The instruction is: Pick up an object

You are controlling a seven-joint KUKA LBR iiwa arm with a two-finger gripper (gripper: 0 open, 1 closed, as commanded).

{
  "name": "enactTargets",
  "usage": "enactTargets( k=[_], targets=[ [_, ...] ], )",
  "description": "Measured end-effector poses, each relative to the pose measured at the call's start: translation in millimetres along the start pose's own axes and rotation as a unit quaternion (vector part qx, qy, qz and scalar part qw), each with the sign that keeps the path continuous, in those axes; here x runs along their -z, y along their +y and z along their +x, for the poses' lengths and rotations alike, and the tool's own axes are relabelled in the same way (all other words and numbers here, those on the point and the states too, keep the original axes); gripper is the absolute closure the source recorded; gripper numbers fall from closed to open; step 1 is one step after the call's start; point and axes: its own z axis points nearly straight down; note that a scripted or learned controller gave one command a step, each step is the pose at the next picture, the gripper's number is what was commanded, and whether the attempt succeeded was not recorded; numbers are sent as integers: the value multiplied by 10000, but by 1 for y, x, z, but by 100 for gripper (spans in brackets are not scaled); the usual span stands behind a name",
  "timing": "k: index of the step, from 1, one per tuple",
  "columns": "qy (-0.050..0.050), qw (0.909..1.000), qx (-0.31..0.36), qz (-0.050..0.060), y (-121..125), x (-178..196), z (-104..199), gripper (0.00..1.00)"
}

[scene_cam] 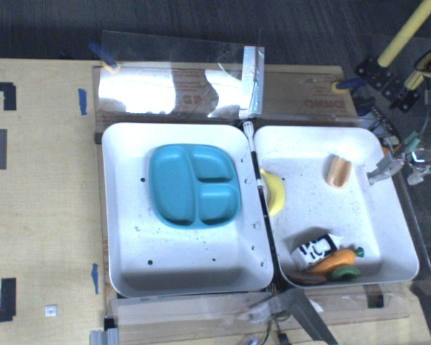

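left bin [122, 264]: divided tray [195, 185] in middle | right bin [395, 250]: cup [337, 171] toward rear; banana [274, 192] at left wall; carrot [334, 262] beside small box [314, 248] (front)

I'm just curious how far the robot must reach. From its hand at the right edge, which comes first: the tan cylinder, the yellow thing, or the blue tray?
From the hand, in the camera view:
1. Tan cylinder, right bin, upper part.
2. Yellow thing, right bin's left wall.
3. Blue tray, left bin.

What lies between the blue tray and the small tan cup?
In the camera view, between the blue tray and the tan cup lie the bins' meeting rims and a yellow thing against them.
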Motion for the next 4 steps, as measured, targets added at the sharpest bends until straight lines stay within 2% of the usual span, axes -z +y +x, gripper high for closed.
enactTargets(
  k=[1,2,3,4],
  targets=[
    [10,10000,-36,23,75,-58,49,0],
    [-1,10000,21,-15,94,-166,7,0],
    [86,9999,-113,-48,65,-172,-10,0],
    [4,9911,-1330,-9,115,-176,21,0]
  ],
)
